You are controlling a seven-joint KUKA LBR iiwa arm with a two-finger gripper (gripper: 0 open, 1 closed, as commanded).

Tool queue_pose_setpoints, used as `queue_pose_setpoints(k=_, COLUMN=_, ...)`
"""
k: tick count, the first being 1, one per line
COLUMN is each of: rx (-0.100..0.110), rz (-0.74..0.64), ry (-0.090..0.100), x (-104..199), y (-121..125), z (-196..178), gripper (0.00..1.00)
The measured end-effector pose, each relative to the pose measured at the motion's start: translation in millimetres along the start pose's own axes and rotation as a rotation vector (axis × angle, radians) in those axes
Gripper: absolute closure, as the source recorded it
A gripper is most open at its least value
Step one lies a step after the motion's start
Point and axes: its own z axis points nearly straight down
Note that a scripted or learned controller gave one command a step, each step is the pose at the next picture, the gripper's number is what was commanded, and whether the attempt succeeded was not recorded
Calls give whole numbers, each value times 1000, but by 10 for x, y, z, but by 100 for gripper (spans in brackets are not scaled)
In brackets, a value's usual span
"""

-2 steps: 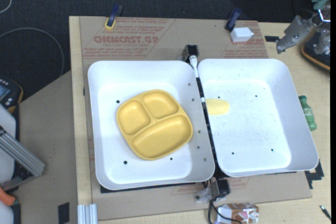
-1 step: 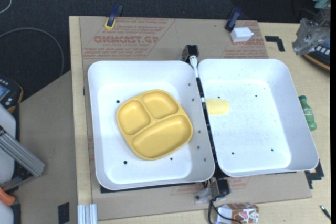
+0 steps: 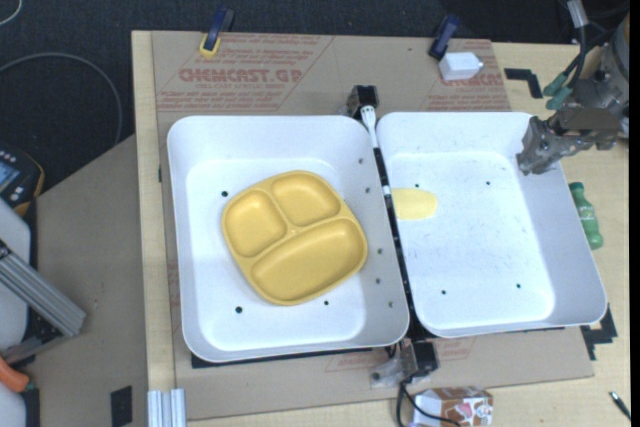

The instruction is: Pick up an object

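Observation:
A yellow divided plate (image 3: 293, 236) with three compartments lies in the left white bin (image 3: 200, 155). A small pale yellow flat piece (image 3: 414, 204) rests at the left side of the right white bin (image 3: 500, 310), close to the divider. My gripper (image 3: 537, 155) hangs over the right bin's upper right corner, far from both objects. Nothing shows between its fingers.
A green marker (image 3: 587, 214) lies on the bench just outside the right bin's right wall. Blue clamps (image 3: 216, 31) and a white block (image 3: 460, 66) sit along the board's far edge. Cables and a small box (image 3: 455, 407) lie at the front edge.

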Motion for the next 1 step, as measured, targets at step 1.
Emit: queue_pose_setpoints(k=1, rx=-6, rz=-16, ry=2, x=1172, y=-113, z=255, gripper=100)
